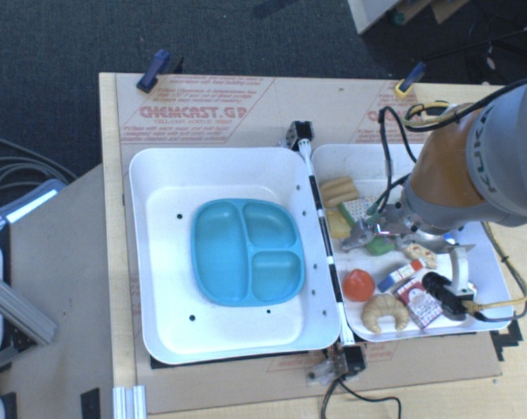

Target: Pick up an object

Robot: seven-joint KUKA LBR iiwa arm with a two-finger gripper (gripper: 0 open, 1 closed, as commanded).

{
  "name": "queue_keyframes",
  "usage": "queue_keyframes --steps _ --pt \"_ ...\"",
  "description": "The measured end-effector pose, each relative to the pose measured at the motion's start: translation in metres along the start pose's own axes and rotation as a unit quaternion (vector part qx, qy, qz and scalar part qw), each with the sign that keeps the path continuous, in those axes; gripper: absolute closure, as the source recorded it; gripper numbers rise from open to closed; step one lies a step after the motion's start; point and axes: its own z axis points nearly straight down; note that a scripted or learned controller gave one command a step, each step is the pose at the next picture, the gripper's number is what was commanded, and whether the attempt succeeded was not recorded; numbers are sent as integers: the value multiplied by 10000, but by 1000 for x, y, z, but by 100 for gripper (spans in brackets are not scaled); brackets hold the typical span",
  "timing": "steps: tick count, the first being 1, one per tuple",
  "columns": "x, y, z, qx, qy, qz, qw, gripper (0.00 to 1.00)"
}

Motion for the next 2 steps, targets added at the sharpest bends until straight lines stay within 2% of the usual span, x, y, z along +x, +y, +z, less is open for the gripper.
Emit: queue_keyframes --steps 1,2 --pt "0 0 -10 -6 -3 3 10000 100" --pt "58 -8 -100 -12 0 -9 10000 100"
